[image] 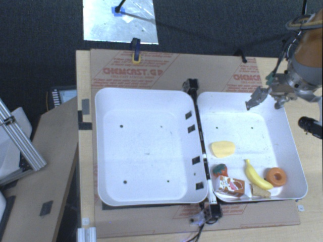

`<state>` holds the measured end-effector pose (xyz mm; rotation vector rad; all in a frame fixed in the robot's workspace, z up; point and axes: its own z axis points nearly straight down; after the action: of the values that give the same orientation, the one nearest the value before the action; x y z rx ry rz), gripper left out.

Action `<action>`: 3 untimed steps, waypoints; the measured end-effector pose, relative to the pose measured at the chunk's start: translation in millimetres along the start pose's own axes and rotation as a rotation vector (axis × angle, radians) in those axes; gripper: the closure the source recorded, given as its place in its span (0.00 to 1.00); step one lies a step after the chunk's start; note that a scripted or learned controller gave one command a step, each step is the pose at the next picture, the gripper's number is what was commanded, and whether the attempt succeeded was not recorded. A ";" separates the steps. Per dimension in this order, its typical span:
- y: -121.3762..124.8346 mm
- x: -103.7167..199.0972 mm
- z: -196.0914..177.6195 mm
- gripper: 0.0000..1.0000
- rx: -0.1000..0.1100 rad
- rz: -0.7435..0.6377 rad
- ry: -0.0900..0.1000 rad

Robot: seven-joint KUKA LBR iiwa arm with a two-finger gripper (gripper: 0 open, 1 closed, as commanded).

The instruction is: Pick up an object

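High fixed view, looking down at a slant on the bench.

One camera looks from above, far enough back to take in both shallow white plastic bins: the left bin point(146, 145) fills the middle of the frame, the right bin point(282, 135) the lower right. The brown cardboard-covered bench top point(166, 67) runs across the frame, dark floor along the top.
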<state>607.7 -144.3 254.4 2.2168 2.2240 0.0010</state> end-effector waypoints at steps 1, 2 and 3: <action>-0.5 62.1 128.2 0.00 0.011 -0.006 0.005; 61.6 53.1 170.8 0.00 -0.006 -0.004 0.000; 60.0 53.1 158.5 1.00 -0.004 -0.004 0.000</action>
<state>667.7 -91.1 96.0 2.2109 2.2261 0.0059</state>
